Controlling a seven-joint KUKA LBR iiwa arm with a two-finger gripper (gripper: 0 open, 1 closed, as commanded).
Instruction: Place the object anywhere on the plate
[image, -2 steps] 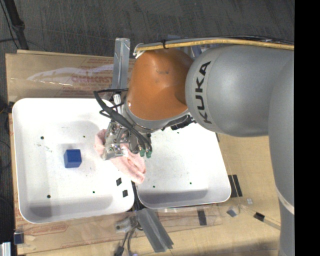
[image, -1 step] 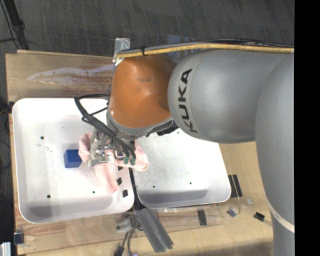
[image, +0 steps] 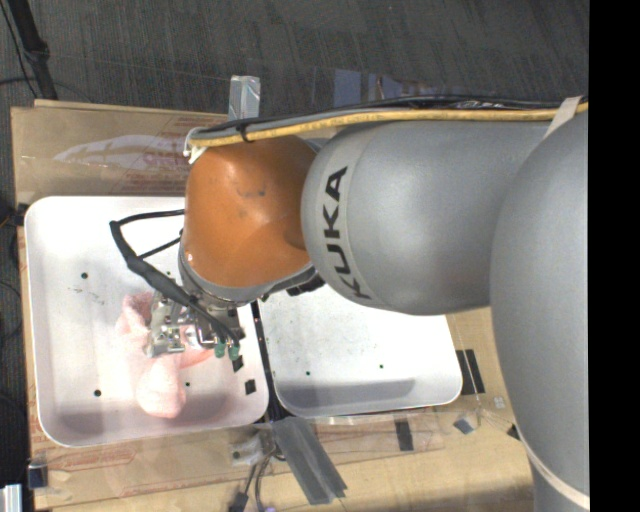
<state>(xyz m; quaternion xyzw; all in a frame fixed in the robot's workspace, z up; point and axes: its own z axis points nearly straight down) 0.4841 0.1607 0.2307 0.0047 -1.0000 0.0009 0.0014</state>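
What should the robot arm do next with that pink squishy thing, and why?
Probably lower a little and try to close on the pale pink soft lumpy object. The metal two-finger gripper hangs right over it in the left shallow white bin, and nothing shows clearly between its fingers, so a grasp comes first.

The setting is a robotics lab or test cell. An industrial arm (image: 420, 200), grey with an orange band and marked KUKA, reaches in from the right over a bench (image: 100, 150) topped with brown board. Two shallow white bins sit side by side on it: the left bin (image: 60, 300) and the right bin (image: 350, 370). Black cables (image: 135, 260) run along the wrist. Black tape marks (image: 470, 370) lie on the board near the right bin. Dark carpet (image: 200, 40) covers the floor beyond the far edge.
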